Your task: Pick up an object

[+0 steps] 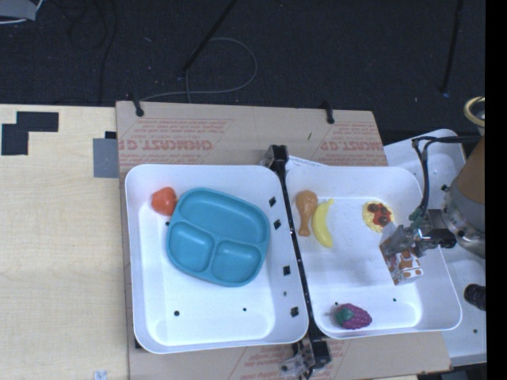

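My gripper (400, 250) hangs low over the right side of the right bin (360, 291), reaching in from the right. A small white and orange piece (409, 272) shows just below it; I cannot tell whether it is held. Just left of the gripper and a little farther back lies a yellow disc with red and dark toppings (376, 214). A yellow banana (323, 223) and a brown chicken drumstick (306, 210) lie side by side near the bin's left wall. A purple grape bunch with a green top (352, 316) rests by the near rim.
The left bin (198, 323) holds a blue divided plate (218, 237) and an orange-red tomato (164, 201) at its far left corner. A black clamp strip (289, 236) runs between the bins. Brown cardboard (245, 137) lies under both bins.
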{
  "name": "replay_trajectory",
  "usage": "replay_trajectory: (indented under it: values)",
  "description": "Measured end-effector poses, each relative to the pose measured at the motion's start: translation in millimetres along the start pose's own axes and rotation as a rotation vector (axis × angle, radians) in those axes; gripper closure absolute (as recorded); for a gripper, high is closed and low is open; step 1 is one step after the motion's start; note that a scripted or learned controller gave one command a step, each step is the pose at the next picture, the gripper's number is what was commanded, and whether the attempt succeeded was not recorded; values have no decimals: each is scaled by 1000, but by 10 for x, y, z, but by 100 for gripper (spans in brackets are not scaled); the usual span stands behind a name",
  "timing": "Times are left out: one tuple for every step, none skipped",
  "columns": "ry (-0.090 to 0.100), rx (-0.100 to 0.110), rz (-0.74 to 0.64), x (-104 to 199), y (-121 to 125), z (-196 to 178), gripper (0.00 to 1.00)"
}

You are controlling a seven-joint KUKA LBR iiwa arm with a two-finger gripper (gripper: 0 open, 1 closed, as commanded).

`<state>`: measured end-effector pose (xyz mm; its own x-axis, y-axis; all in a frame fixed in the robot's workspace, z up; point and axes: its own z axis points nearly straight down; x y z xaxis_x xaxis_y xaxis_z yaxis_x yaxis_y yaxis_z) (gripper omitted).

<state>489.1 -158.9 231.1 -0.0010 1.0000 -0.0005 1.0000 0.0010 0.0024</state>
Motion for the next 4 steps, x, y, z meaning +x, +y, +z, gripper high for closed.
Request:
replay_trajectory:
  values:
    - [3, 5, -5, 550, 172, 21, 100]
    - [4, 8, -3, 1067, 250, 136, 100]
    - [3, 8, -3, 1500, 267, 164, 100]
    - [3, 8, -4, 2085, 298, 220, 100]
